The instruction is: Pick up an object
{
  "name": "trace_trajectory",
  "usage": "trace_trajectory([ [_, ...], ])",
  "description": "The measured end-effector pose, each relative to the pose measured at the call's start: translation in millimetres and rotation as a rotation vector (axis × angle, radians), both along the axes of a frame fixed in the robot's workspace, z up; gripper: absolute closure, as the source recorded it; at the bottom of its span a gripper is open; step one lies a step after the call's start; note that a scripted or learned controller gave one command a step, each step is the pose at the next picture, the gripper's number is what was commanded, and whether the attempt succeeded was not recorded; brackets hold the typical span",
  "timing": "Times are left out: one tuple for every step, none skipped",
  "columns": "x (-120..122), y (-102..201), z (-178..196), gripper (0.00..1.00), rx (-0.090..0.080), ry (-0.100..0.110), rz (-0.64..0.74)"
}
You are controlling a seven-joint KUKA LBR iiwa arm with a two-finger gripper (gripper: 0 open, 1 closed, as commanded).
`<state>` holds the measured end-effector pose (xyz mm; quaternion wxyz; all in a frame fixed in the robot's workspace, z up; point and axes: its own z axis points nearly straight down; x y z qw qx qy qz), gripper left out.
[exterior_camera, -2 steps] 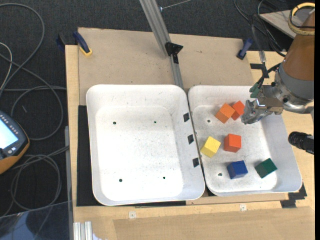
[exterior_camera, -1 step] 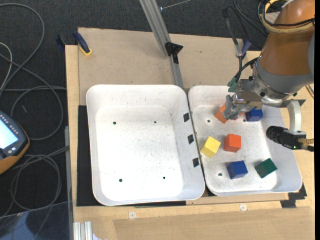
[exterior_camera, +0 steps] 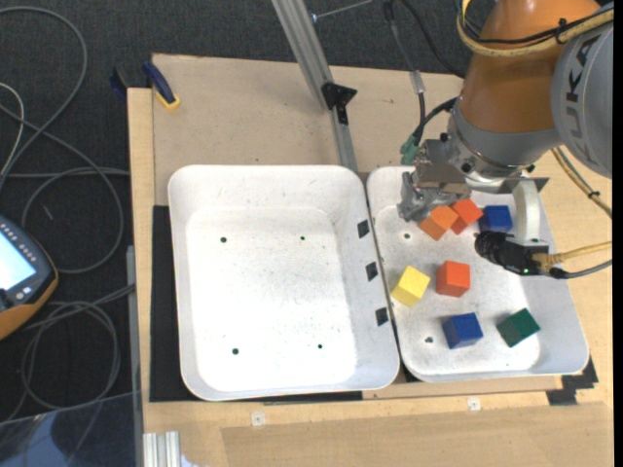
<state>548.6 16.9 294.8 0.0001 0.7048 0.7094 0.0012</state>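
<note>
Brown worktop (exterior_camera: 253,95) carries two white bins side by side. In the right bin (exterior_camera: 565,343) sit little blocks. The claw (exterior_camera: 421,202) hangs low at about 11 o'clock in that bin, right beside two orange blocks (exterior_camera: 440,222) that touch each other. I cannot tell how wide it is. A blue block (exterior_camera: 496,218) sits just past them at 3 o'clock. The blocks are packed close, so the claw might bump one away or pinch two together. Then a block could slip out.

Robotics lab: bench (exterior_camera: 243,95), cables (exterior_camera: 58,163)
</note>
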Motion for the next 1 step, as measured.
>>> trace_trajectory([
  [14.6, 52.3, -5.6, 1.0, 0.0, 0.001, 0.0],
])
